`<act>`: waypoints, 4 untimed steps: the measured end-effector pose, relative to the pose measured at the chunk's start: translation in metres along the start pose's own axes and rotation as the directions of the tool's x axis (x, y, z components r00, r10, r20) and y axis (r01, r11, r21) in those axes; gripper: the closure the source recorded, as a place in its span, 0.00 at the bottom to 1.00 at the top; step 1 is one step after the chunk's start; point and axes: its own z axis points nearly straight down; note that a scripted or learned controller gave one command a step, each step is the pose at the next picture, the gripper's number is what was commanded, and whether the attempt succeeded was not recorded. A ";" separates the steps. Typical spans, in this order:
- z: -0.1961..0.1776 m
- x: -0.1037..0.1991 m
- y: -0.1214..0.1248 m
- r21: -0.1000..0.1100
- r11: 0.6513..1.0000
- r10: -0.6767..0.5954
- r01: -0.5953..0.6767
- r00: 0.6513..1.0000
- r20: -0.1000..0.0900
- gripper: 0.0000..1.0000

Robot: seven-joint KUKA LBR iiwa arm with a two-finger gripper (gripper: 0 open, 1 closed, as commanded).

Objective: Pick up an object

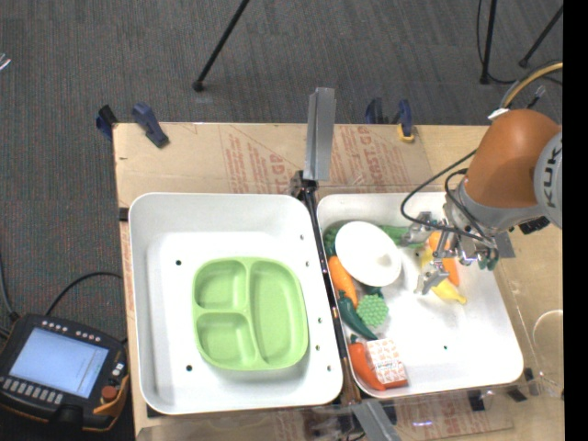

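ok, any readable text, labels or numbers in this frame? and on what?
"KU", white letters cut off by the frame edge, on the arm.
Red print on the bench board behind the bins: mirrored and too blurred to read.
Small box in the right bin: label too small.
Pendant screen: unreadable.

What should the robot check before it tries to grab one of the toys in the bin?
1. Gripper is over the right bin: ok.
2. A toy lies right under it: ok, the yellow toy sits just below the fingertips, with something orange beside it.
3. Toy is already between the fingers: cannot tell, the wrist and cables crowd that spot.
4. Other things are out of the way: ok, the white plate lies to the left, apart from the gripper.
5. Toy is away from the bin wall: ok, white floor shows around it.
6. Green tray stays out of this: ok, it lies in the left bin.
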 end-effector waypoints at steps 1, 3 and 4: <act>-0.011 -0.002 0.001 0.001 1.000 -0.003 0.003 1.000 0.005 1.00; 0.001 0.088 -0.008 0.001 0.986 0.164 -0.164 0.986 -0.004 0.00; 0.000 0.023 -0.017 0.001 0.979 0.204 -0.204 0.979 -0.001 0.00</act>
